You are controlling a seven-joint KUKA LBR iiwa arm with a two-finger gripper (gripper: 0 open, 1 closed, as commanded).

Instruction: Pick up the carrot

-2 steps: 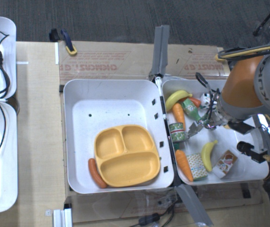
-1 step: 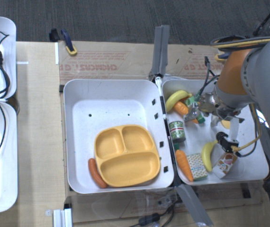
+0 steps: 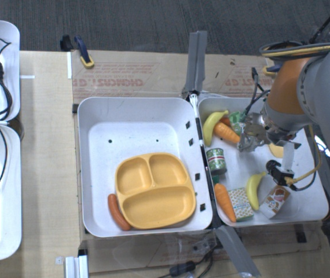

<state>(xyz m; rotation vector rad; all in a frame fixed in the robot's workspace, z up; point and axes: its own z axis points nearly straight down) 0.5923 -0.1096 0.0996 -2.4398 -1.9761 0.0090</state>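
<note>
While a tapered orange plastic carrot (image 3: 227,133) lies in the right white bin (image 3: 310,210) beside a curved yellow banana (image 3: 212,125), the pincer (image 3: 246,142) hovers just beside its thick end, likely lining up a grasp; whether its jaws are apart cannot be told. A second orange carrot (image 3: 224,202) lies nearer the front.

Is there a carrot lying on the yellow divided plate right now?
No, both carrots lie in the right bin, not on the plate.

Plate (image 3: 153,190) in left bin (image 3: 95,155) — sausage (image 3: 118,212) beside; carrots (image 3: 227,133) in right bin (image 3: 310,207).
</note>
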